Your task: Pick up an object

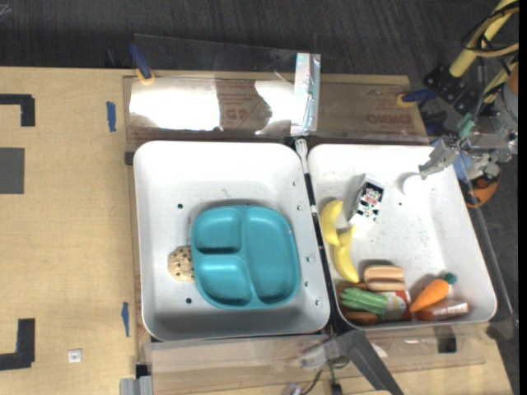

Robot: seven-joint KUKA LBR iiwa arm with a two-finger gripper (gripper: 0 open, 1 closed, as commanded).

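Observation:
The right bin [428, 220] holds several toy items. A yellow banana [337, 239] lies along its left wall, with a small white and black box [368, 201] beside it. Along the front wall sit a hot dog bun [384, 276], a green vegetable [362, 299], an orange carrot [431, 295] and a red piece [449, 309]. My gripper [434, 164] hangs over the right bin's far right corner, well away from all of them, with nothing seen in it.
The left bin [165, 179] holds a teal divided plate [244, 255] with a round cookie [180, 262] at its left edge. A clear plastic sheet [222, 97] stands behind the bins. Cables and the arm's body [486, 81] crowd the upper right.

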